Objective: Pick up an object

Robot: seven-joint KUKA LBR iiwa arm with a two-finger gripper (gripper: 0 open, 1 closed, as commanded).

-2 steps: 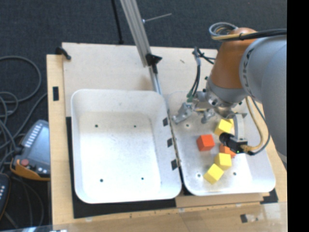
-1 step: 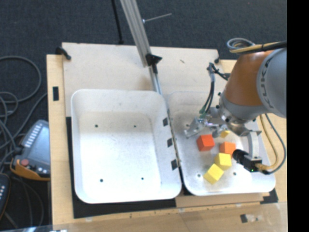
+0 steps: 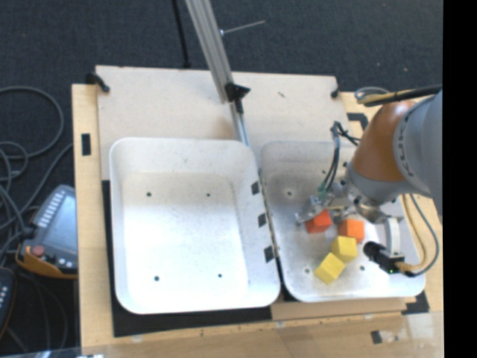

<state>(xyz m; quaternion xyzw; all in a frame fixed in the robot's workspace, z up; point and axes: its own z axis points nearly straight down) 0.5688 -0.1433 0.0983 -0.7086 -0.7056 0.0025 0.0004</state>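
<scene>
Arm [image 3: 387, 151] enters from the right edge of the camera view, grey body with orange band above the wrist, reaching down into the right bin [image 3: 287, 170].

Jaws [image 3: 322, 213]: low over the right bin floor, at the orange block nearest the bin's centre. A grey metal finger [image 3: 305, 216] projects to the left of that block and appears to touch its left side. The wrist hides the other finger, so I cannot tell how far apart the jaws stand or whether the block is actually gripped between them.

Right bin contents:
- orange block [image 3: 320, 222], directly under the jaws, resting on or just above the bin floor; cannot tell which
- second orange block [image 3: 355, 230], just to the right of the first, partly under the wrist hardware
- yellow block [image 3: 344, 247], just below the second orange block, close to touching it
- second yellow block [image 3: 329, 268], below and left of the first yellow one, corners close together, tilted diagonally

All four blocks cluster in the lower right half of the right bin.

Left bin [image 3: 134, 162]: white, speckled floor, sits beside the right bin with rims nearly meeting.

Both bins rest on the pale counter [image 3: 164, 99]. A slanted aluminium post [image 3: 212, 39] rises from the counter behind the gap between the bins. Cables and a handheld pendant [image 3: 52, 230] lie on the dark floor left of the counter
</scene>
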